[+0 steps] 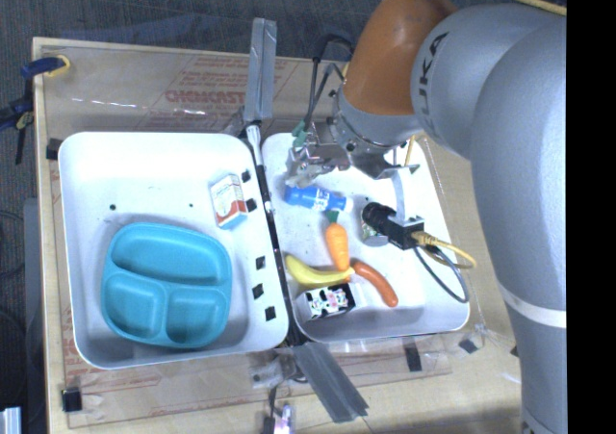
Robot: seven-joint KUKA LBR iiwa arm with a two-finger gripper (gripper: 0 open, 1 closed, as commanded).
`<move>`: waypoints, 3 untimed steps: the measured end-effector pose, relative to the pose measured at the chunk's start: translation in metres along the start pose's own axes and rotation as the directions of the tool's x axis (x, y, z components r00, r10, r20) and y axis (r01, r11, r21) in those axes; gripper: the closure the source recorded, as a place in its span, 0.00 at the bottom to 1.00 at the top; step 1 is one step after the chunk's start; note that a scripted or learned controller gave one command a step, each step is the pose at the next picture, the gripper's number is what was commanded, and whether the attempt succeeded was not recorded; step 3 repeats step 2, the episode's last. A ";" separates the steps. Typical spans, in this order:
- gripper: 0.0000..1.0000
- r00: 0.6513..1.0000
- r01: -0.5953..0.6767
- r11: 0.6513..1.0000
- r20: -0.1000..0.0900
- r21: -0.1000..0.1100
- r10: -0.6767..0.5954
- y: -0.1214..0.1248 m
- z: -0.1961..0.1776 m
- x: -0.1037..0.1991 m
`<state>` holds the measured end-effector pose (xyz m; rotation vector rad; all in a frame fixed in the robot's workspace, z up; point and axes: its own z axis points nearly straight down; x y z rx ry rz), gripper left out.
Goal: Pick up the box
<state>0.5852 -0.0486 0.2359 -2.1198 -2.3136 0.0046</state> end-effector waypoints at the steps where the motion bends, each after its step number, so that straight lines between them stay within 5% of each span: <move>1: 1.00 0.970 -0.243 0.970 0.000 -0.002 0.243 -0.006 -0.003 0.005; 2: 1.00 1.000 0.027 1.000 0.000 0.000 -0.027 0.001 0.019 0.012; 3: 1.00 1.000 0.027 1.000 0.000 0.000 -0.027 0.001 0.019 0.012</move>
